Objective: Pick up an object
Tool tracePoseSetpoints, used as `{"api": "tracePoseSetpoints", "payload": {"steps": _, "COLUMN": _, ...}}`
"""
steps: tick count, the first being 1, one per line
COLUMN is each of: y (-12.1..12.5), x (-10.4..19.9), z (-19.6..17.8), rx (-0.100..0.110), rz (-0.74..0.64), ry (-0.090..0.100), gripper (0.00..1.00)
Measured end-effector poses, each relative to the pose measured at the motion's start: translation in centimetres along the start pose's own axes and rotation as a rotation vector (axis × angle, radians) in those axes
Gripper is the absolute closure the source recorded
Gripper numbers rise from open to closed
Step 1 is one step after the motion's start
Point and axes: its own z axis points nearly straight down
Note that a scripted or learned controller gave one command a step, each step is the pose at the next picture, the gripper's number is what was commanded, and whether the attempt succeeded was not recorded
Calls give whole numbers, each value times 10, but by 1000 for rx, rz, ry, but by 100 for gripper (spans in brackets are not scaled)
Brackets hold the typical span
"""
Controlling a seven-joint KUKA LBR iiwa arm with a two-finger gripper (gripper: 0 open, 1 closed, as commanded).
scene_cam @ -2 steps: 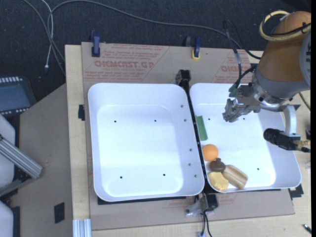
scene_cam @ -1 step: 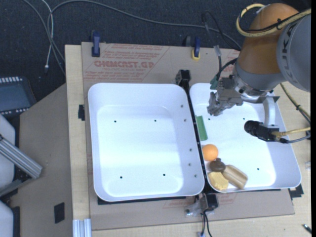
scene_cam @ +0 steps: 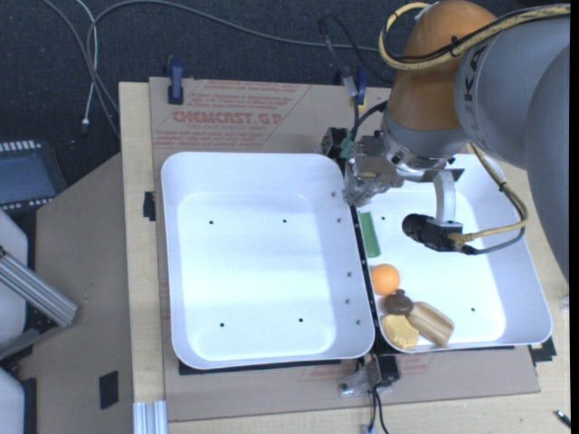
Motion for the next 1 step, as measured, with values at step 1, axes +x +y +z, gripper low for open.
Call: {"api": "tracePoseSetpoints", "payload": {"steps": 1, "y": 21, "x": 43, "z": 9, "rx": 0, "rz": 1, "ry": 0, "gripper": 100}}
